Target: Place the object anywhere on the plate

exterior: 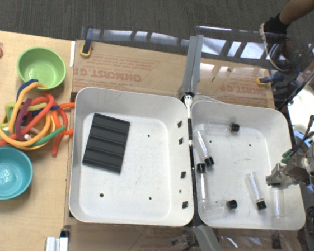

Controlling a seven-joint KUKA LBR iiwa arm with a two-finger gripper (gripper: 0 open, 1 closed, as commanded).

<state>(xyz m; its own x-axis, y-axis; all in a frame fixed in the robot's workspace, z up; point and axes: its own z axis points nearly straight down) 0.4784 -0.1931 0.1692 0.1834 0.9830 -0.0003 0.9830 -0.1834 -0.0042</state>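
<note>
At the right edge of the right bin [247, 113] the claw [279, 179] hangs over several clear tubes [203, 146] with black caps scattered on the bin floor, its spread impossible to tell, while a dark ridged plate [106, 143] lies in the left bin [124, 211].

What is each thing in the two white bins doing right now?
Flat black ribbed plate: lying flat in the left white bin, nothing on it.
Clear plastic tubes with black caps: lying on their sides, scattered in the right white bin.
Gripper: over the right bin's right edge, near two tubes; grip unclear.
</note>
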